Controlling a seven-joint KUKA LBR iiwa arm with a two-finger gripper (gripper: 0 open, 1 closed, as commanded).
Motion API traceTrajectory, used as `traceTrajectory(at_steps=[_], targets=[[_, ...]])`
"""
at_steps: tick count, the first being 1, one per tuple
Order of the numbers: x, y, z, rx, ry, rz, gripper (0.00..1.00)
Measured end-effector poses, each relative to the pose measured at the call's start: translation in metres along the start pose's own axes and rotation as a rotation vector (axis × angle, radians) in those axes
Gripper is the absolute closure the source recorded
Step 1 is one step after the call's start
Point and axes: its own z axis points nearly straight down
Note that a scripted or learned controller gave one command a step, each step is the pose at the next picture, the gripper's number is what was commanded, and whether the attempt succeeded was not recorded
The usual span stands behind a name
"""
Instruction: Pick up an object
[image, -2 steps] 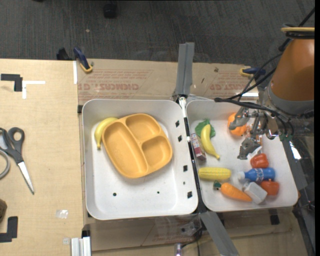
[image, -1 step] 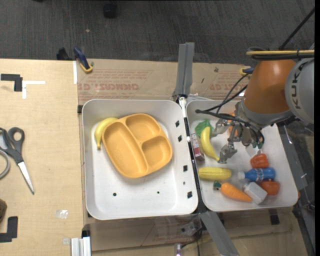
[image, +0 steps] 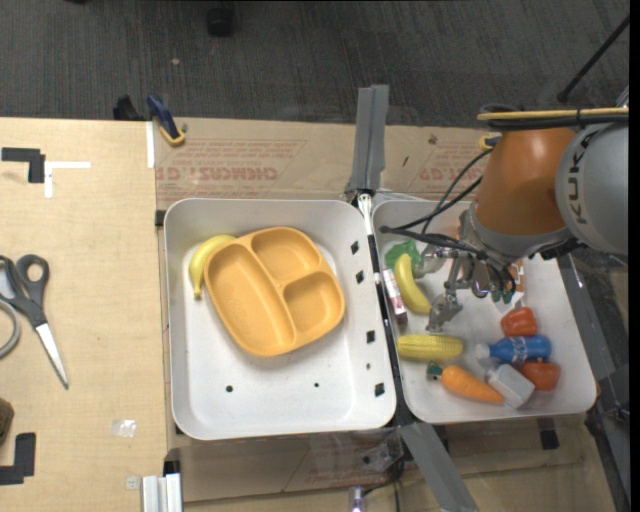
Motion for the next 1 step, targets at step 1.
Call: traceTrajectory(at_steps=[1], targets=[[0.0107,-0.0094,-0.0005,0.000,-0.001,0.010,0.00]])
